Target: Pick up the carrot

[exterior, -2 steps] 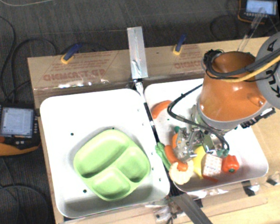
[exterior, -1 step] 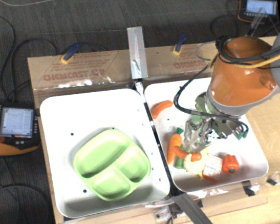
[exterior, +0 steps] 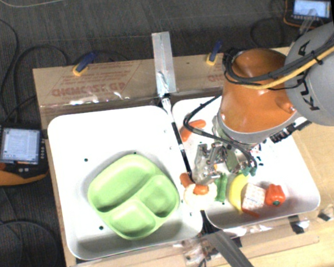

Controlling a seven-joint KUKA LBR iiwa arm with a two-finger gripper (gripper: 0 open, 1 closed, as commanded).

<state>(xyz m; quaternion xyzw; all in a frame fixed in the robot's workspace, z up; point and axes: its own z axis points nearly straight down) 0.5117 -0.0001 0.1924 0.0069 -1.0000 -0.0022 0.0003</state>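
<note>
Camera view: carrot (exterior: 194, 187), I think, is the small orange piece w/ a green end lying in the right bin (exterior: 294, 161), tight against the divider wall; a second orange piece (exterior: 188, 128) further up the wall could be it instead, too small to tell. End effector (exterior: 211, 162) hangs just above the lower piece; can't tell how wide it stands or whether it has hold of anything. Looks like a light, stiff, smooth plastic toy, prob. slippery; best pinched across its middle. Bin floor is slick white plastic. Tight room: wall on one side, green and yellow toys (exterior: 233, 187) on the other. Left bin (exterior: 69, 137) carries a green tray (exterior: 132, 193).
</note>
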